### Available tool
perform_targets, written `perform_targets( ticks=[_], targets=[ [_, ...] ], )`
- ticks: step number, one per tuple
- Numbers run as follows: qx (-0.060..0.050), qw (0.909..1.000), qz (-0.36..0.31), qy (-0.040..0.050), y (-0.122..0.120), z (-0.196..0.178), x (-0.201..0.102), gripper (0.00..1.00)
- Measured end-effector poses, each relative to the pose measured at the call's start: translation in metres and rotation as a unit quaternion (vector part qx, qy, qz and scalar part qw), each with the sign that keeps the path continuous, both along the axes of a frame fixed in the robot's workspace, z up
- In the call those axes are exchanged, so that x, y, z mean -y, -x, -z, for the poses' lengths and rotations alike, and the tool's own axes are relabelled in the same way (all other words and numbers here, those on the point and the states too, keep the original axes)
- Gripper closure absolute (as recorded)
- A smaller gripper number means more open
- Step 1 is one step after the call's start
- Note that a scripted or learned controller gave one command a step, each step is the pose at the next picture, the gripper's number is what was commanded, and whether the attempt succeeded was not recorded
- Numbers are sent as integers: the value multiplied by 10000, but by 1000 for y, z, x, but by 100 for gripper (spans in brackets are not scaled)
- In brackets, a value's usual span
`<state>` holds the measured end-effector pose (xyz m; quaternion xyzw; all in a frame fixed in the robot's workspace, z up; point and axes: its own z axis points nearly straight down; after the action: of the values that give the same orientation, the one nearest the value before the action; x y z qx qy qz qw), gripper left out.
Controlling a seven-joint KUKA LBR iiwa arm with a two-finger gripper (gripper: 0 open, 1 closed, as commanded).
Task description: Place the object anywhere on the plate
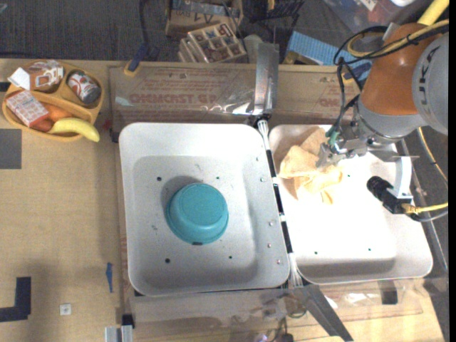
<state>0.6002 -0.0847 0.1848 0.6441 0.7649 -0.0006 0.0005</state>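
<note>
Reaching in from the right, the arm (399,84) has its gripper (333,150) low over the right bin (356,262), right at the yellow cloth (308,168) that lies crumpled in that bin's upper left corner. The cloth is the thing to be moved, going by the task, and it sits on the bin floor, spread against the wall that divides the two bins. The gripper's tip meets the cloth's upper right edge, but the metal parts and the folds blur together there, so I cannot tell how the jaws stand or whether any fabric is caught in them.

The teal plate (198,213) sits in the middle of the left bin (142,155), round, looking more like an upturned bowl from this angle, with nothing on it. It is well apart from the cloth, with the dividing wall between them.

As a judgement, the task is at its early stage: the approach to the cloth looks made, the grasp is at best under way, and nothing has been carried. Left to do are a firm hold on the cloth, a lift clear of the wall, a move across to the left bin, and a release over the plate. A limp cloth may slip or drape off the plate's edge.
</note>
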Motion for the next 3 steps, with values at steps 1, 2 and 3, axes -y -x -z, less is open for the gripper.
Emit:
perform_targets(
  ticks=[1, 2, 3],
  targets=[
    [12, 10000, -3, 0, -1, -40, 0, 100],
    [-3, 9802, -1981, -9, 9, -48, -41, 100],
    [4, 9217, -3878, -8, 23, -56, -92, 100]
  ],
)
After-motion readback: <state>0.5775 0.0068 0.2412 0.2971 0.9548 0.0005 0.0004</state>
